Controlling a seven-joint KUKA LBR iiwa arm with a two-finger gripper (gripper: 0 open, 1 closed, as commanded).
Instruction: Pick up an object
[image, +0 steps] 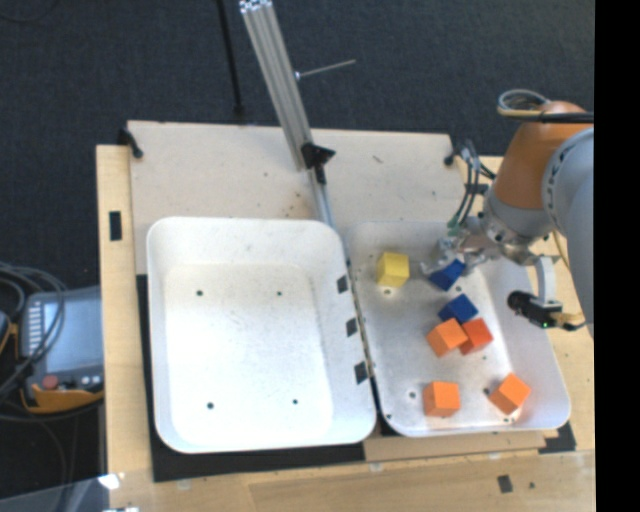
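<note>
Gripper hangs over upper part of right bin, a blue block apparently clamped between its fingers, block tilted, long axis running up-right to down-left. Grip reads as secure only by judgement; contact partly hidden. Second blue block lies just below, touching orange blocks. Yellow block sits apart, leftward.

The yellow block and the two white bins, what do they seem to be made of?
The yellow cube-shaped block looks like painted wood or solid plastic: flat matte faces, crisp edges. The two shallow white bins look like moulded plastic: thin rounded rims, a smooth, slightly scuffed surface. Neither is certain.
</note>
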